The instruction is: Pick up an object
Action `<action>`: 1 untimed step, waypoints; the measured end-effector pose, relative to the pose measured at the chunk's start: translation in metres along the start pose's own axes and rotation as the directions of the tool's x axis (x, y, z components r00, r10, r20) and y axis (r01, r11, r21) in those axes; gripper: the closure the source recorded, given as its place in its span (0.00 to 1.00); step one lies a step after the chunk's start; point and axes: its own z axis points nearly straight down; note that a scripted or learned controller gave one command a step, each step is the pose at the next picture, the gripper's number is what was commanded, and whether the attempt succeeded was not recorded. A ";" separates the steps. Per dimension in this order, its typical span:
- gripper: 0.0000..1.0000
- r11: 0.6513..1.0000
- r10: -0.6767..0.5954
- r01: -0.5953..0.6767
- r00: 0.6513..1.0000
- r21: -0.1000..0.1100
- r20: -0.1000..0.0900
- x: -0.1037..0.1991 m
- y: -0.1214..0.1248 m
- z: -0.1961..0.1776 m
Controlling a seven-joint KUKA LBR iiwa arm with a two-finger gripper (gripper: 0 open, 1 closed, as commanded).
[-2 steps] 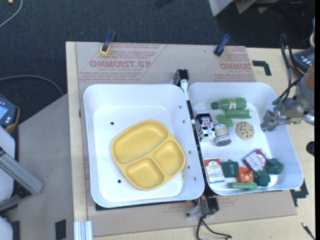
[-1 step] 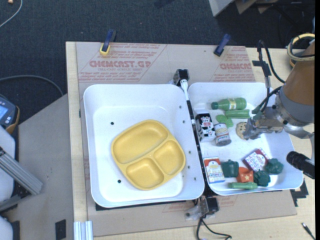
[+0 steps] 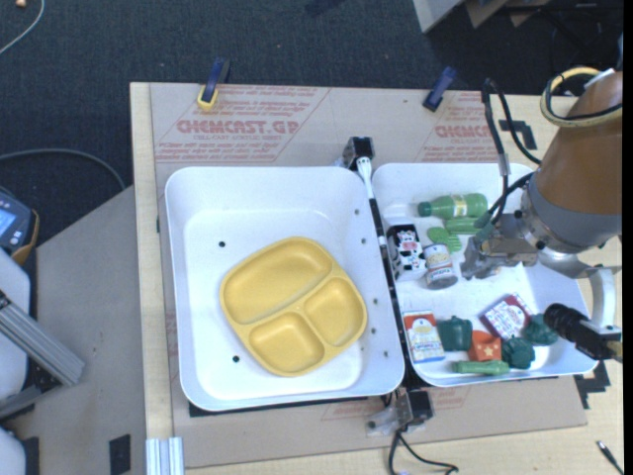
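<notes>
While the gripper [image 3: 482, 257] hangs over the right bin [image 3: 554, 364] beside a small jar [image 3: 439, 266], its grip state cannot be told.

the brown board [image 3: 247, 117] under the two bins bears red print. behind the left bin [image 3: 188, 265] the word reads "chemcast gp", with a smaller line of red print below it too fine to make out. behind the right bin [image 3: 396, 181] the same red word starts again, but only its first letters show, the rest being covered. several small packets in the right bin carry labels, such as the red and white carton [image 3: 422, 335] and the red packet [image 3: 505, 316], but their print is too small to read.
</notes>
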 end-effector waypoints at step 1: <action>1.00 1.000 0.004 -0.004 1.000 0.001 0.002 -0.002 -0.006 0.002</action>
